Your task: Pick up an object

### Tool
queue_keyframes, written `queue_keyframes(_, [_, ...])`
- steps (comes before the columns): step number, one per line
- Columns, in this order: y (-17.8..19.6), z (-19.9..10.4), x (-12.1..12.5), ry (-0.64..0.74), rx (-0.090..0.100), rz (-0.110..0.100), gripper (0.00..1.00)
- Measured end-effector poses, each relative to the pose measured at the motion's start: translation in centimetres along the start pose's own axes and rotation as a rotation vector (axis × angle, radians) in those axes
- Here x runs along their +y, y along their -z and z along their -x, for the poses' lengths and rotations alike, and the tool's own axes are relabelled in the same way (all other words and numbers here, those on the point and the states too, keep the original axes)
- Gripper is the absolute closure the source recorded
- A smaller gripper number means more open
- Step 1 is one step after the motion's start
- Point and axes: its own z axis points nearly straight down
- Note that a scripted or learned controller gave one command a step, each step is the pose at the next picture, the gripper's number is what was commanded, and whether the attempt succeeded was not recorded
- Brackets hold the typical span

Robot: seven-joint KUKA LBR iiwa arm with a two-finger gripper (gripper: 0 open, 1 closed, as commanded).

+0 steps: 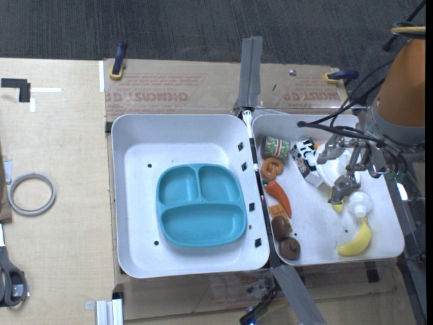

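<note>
My gripper point(340, 189) hangs low over the right part of the right bin point(318, 254), reaching in from the right. Just below it lie a small yellow piece point(337, 207) and a white ball point(359, 204). A banana point(357, 241) lies near the bin's front right corner. Left of the gripper is a black and white object point(305, 158). Along the bin's left side lie a green can point(276, 146), a brown donut point(272, 168), an orange carrot point(279, 196) and two dark brown pieces point(285, 237).
The left bin point(128, 181) holds a blue divided plate point(201, 205). A grey ring point(30, 193) and scissors point(12, 284) lie on the bench at the left. Black cables point(352, 107) run from the arm above the right bin.
</note>
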Motion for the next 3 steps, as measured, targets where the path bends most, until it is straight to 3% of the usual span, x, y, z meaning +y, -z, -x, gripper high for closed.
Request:
queue_keyframes(1, [-14.6, 3.9, 0.6, 0.063, -0.002, -0.001, 0.0])
queue_keyframes(2, [-14.6, 7.7, 1.8, 0.07, -0.003, -0.001, 0.0])
queue_keyframes(3, [-14.6, 3.6, -2.3, -0.071, -0.001, 0.0, 0.0])
